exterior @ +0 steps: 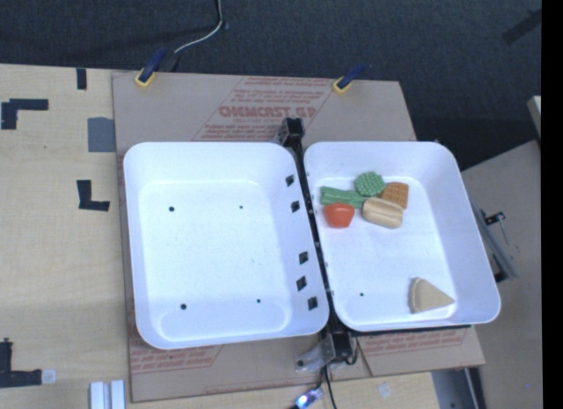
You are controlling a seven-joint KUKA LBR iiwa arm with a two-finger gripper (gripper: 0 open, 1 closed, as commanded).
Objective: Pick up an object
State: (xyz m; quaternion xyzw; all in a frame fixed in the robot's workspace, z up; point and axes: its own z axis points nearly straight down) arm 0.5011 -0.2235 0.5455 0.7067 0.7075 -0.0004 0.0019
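Right bin [457,214] holds veg [354,191], tomato [339,215], bread [383,212], wedge [428,295].

Single fixed camera, mounted above the bench, looking down at a slant. The view is far enough back to take in both shallow white plastic bins whole: left bin [211,244] toward 9 o'clock of frame centre, right bin [440,222] toward 3 o'clock. The brown cardboard sheet [264,108] under them extends toward 12 o'clock, with dark blue-grey floor [352,11] beyond, so the lens apparently faces toward the far edge. Pale wooden benchtop [53,258] fills the 9 o'clock side. Picture is soft; exact mounting height is unclear.
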